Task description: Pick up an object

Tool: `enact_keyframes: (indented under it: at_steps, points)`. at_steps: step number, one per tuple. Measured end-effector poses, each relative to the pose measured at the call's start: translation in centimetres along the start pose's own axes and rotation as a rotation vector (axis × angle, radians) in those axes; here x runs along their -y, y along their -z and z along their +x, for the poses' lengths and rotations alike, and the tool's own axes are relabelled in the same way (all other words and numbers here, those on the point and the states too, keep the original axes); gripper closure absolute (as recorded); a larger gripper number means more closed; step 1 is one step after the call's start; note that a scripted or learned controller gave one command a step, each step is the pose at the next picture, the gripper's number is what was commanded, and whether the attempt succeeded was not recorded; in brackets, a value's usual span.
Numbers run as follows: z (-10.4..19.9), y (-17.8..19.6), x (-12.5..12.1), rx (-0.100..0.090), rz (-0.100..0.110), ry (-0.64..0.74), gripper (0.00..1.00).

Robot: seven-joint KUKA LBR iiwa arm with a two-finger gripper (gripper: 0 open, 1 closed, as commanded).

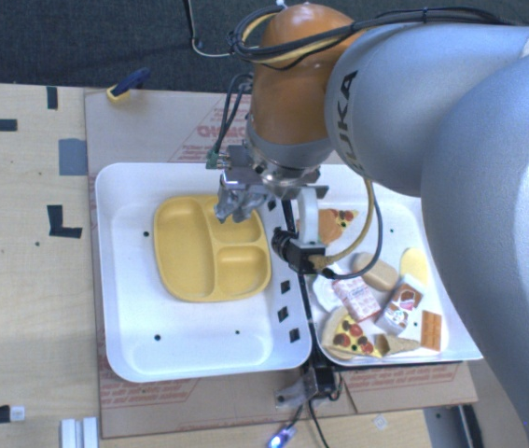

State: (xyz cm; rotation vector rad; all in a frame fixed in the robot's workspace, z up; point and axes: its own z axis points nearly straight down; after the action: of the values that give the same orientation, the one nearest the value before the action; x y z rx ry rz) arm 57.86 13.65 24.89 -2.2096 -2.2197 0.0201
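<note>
Currently, per the camera view:
arm (432, 91): reaching in from the right, grey body filling the upper right, orange band (297, 63) sitting above the wrist, wrist pointing down over the divide between the two bins.
gripper (234, 205): hanging over the upper right corner of the yellow plate, tips looking close to or touching its rim; contact not resolvable.
jaws: partly hidden under the wrist hardware, so can't tell whether they are apart or together; nothing is visibly sitting between them.
yellow plate (210, 248): divided plate lying flat in the left bin (124, 250), toward its right half, one large compartment on the left and two smaller ones on the right.
right bin (390, 222): holding a pile of small toy foods, well clear of the gripper.
pizza slice (335, 224): lying near the top of the right bin, partly behind the cable.
second pizza slice (353, 332): lying at the bottom of the right bin, with small packets and a wedge just beside it.
black cable (292, 241): running down from the wrist along the bin divide, crossing in front of the right bin's left edge.
bench (21, 250): carrying black markers on the left and cardboard under the bins.
</note>
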Motion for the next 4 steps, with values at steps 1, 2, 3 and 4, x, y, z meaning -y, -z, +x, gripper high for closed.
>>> enact_keyframes:
  at_steps: [1, 2, 3, 4]
  points:
    - [2.5, 0.0, 6.7, -0.002, -0.008, 0.000, 1.00]
    - [2.3, 1.0, 6.5, -0.002, -0.010, -0.001, 1.00]
    - [9.6, 11.8, 4.2, -0.009, -0.027, 0.005, 1.00]
    - [9.7, 22.0, 0.3, -0.006, -0.028, -0.001, 1.00]
